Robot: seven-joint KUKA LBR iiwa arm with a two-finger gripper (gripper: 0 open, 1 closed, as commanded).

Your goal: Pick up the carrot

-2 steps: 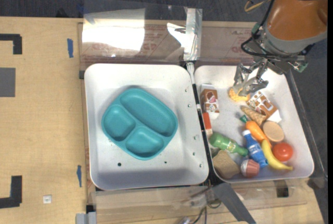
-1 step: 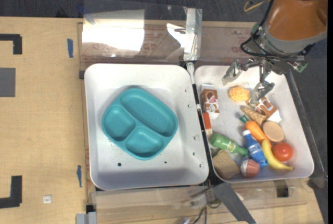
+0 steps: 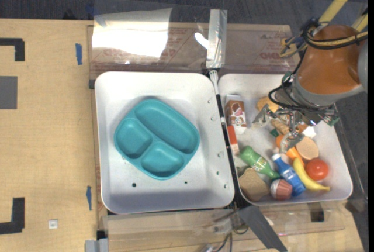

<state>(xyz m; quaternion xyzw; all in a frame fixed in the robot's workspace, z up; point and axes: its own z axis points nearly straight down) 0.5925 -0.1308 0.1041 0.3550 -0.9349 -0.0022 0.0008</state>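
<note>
Tool (image 3: 290,128) down among the toys, reaching for the carrot (image 3: 288,142).
Carrot lies just below its tip, beside the banana (image 3: 308,177); grip unreadable from here. Next: close squarely, lift.

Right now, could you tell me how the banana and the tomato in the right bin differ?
The banana is yellow, long and curved, lying flat; the tomato is red and round. The banana stretches from beside the blue bottle toward the bin's near-right corner, whereas the tomato sits compact in the banana's curve, on its far side. Both lie in the right bin, touching or nearly so, apart from the gripper.
</note>
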